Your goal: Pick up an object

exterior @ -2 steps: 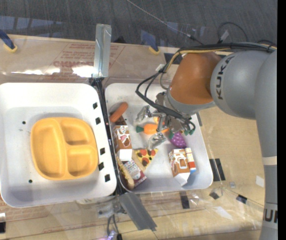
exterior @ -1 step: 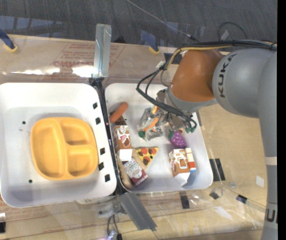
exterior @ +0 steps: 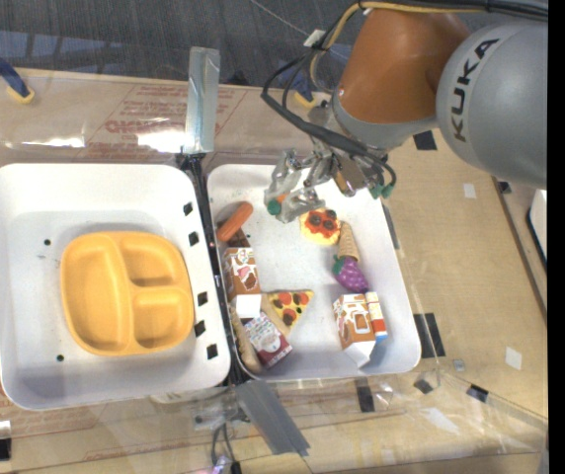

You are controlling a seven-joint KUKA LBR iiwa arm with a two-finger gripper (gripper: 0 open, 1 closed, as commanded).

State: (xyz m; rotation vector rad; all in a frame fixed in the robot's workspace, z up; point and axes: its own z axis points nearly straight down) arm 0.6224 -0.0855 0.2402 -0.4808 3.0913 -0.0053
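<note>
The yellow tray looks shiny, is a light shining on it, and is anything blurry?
In the camera view, the yellow tray shows soft bright patches on its rims, so light comes from above; the left bin has grey shadow along its inner walls; the clear plastic sheet behind the bins glares white; the gripper looks a bit smeared and hard to make out, while the toy food stays fairly sharp.

Bare shiny metal on the gripper [exterior: 297, 188], matt white plastic bin [exterior: 386, 265] beneath it, glossy yellow plastic tray [exterior: 124, 291] far to its left.
</note>
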